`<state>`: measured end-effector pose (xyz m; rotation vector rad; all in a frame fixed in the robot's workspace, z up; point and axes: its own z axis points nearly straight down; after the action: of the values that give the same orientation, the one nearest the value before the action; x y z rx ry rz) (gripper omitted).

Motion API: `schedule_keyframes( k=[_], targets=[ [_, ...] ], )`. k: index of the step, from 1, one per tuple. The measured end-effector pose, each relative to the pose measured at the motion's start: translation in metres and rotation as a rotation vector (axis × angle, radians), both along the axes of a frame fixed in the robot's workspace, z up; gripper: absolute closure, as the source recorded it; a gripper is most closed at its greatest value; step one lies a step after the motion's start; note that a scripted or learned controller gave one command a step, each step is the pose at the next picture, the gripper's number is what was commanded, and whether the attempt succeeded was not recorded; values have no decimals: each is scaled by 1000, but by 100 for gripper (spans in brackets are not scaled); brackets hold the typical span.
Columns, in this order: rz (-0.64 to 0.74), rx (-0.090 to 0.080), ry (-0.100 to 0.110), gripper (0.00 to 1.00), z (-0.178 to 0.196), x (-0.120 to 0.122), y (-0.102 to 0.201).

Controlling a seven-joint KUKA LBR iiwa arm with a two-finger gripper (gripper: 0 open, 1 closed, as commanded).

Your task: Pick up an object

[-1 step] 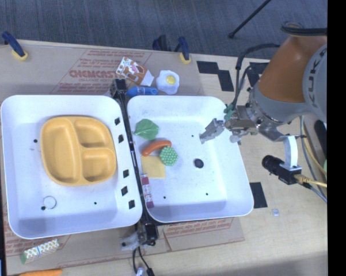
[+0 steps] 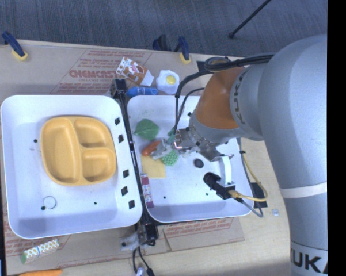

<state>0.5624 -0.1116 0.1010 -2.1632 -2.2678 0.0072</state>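
Reaching in from the right, the grey arm with the orange band (image 2: 221, 102) is taking up most of the right side, its wrist hanging over the right-hand shallow white plastic bin (image 2: 184, 209). The left-hand shallow white plastic bin (image 2: 17, 154) is sitting just beside it, their inner walls touching along a dark clipped seam. A yellow three-compartment plastic tray (image 2: 78, 149) is lying flat in the middle of the left bin, with a small clear round ring (image 2: 49, 202) resting near its near-left corner.

The two-finger gripper (image 2: 174, 144) is sitting low over the cluster of small items at the left side of the right bin, and I cannot tell whether it is spread or pinched, since the wrist body is hiding it. A green leaf-shaped toy (image 2: 146, 128) is lying on the far side of the cluster. A pale yellow flat square piece (image 2: 154, 168) is lying on the near side. A small green bumpy ball (image 2: 170, 158), possibly a toy vegetable, is sitting just beside the gripper, and an orange carrot-like toy (image 2: 150, 148) is lying between the leaf and the yellow piece.
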Motion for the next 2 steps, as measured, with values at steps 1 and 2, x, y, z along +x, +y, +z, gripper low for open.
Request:
schedule_keyframes(
  k=[1, 2],
  targets=[
    [254, 0, -6, 0, -9, 14, 19],
    [258, 0, -5, 100, 1, 15, 19]
  ],
)
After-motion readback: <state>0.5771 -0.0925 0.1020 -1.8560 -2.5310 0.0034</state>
